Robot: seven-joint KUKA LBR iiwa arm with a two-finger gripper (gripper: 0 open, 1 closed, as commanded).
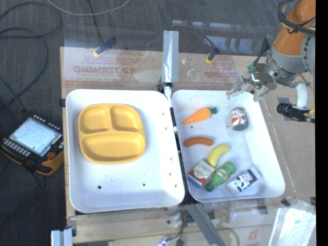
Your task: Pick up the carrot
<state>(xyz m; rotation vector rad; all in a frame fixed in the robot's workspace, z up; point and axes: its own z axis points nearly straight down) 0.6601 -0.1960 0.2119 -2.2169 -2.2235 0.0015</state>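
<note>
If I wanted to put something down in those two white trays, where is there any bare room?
The left bin has bare floor below the yellow divided plate, and a strip to its right. In the right bin, there is room between the carrot, the can and the banana. Its lower part is crowded with the banana, green bottle and cartons.

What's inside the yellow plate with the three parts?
The yellow plate in the left bin shows bare yellow in all three sections. Whatever lies underneath it is covered.

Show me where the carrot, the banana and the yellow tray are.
carrot (197, 116), camera view, middle of its orange body
banana (218, 154), camera view, middle of its curve
yellow tray (111, 132), camera view, its large front compartment
</note>
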